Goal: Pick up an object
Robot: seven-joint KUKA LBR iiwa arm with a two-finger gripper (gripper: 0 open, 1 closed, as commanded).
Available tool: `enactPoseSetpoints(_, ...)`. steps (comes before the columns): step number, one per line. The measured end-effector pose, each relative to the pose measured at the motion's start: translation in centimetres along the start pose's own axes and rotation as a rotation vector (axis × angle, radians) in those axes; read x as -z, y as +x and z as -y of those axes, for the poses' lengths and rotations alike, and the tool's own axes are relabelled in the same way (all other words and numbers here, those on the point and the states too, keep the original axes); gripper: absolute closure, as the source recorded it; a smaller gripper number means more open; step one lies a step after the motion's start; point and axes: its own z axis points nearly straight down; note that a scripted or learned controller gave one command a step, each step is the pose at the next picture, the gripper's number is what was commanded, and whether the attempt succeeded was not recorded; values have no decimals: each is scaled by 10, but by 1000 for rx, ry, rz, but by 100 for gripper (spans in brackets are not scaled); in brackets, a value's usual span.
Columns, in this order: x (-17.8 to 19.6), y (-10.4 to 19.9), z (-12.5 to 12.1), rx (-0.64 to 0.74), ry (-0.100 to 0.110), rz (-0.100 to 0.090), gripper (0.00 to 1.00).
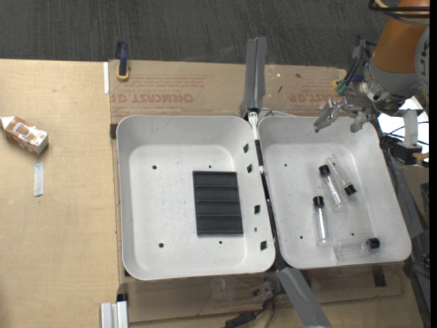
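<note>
Hovering above the right bin's [382,183] far rim, the gripper [339,117] hangs spread apart, grasping nothing.

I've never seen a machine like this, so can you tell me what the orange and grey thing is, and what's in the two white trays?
The orange and grey thing is a robot arm, coming in from the right. At its end is a hand with two fingers for grabbing things. The hand hangs over the back edge of the right tray with nothing between its fingers.

The picture comes from one camera fixed above the bench, looking down at a slant.

The left tray has a black block lying flat in the middle. The right tray has a few clear tubes with black caps, lying on their sides.

Off to the left, on the wooden bench, sits a small box.

The robot's job is to pick something up. It hasn't yet.
</note>
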Motion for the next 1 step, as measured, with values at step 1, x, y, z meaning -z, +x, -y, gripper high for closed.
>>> enactPoseSetpoints(1,-116,-56,29,103,-2,0,0)
